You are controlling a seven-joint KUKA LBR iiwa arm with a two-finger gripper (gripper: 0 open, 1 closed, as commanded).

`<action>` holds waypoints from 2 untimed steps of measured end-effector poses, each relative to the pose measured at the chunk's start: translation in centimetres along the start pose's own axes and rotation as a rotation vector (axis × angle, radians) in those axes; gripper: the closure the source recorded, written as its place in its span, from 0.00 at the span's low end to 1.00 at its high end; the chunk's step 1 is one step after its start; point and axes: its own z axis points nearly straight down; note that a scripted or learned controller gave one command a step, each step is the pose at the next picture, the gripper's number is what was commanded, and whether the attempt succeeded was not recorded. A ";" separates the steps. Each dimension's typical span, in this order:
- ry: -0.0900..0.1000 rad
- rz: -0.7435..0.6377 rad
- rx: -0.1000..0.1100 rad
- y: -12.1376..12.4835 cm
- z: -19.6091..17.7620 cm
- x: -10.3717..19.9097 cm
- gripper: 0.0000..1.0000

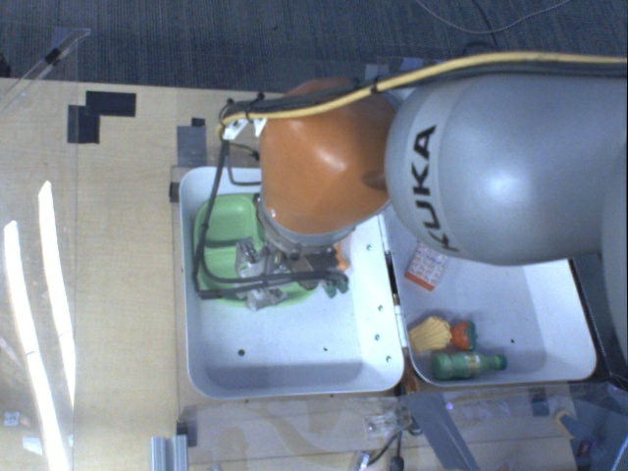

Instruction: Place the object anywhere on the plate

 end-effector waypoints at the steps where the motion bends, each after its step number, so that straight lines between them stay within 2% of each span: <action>1: 0.002 -0.019 0.000 -7.3 5.3 -10.0 1.00; 2: 0.001 -0.018 0.000 -7.3 5.3 -10.0 0.00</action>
